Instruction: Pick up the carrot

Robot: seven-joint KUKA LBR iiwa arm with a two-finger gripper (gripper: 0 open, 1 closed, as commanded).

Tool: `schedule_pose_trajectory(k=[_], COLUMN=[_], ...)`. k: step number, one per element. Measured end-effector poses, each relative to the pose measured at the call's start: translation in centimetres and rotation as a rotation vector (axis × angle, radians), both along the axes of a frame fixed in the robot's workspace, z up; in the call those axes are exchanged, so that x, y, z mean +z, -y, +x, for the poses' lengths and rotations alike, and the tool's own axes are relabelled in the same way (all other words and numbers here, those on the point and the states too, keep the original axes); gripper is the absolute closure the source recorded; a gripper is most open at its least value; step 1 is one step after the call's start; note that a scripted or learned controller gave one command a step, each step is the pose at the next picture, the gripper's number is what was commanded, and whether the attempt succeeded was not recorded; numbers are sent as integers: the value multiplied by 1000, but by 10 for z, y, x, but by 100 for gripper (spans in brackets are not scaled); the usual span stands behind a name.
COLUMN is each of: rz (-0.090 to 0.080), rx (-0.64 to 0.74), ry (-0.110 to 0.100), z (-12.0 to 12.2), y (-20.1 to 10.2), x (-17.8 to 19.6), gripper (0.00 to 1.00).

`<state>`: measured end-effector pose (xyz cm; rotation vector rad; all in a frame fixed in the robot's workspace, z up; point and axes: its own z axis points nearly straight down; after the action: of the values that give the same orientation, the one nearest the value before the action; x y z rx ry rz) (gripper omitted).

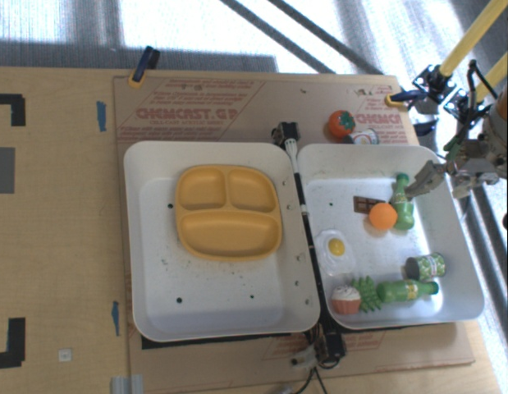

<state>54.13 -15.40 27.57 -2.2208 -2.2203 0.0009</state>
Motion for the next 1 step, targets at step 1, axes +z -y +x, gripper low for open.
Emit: schedule_pose_trajectory(k=[1], rz=[1], rx=[90], ry=[0], z=[-19], y=[-32], x=[-96], gripper=[0])
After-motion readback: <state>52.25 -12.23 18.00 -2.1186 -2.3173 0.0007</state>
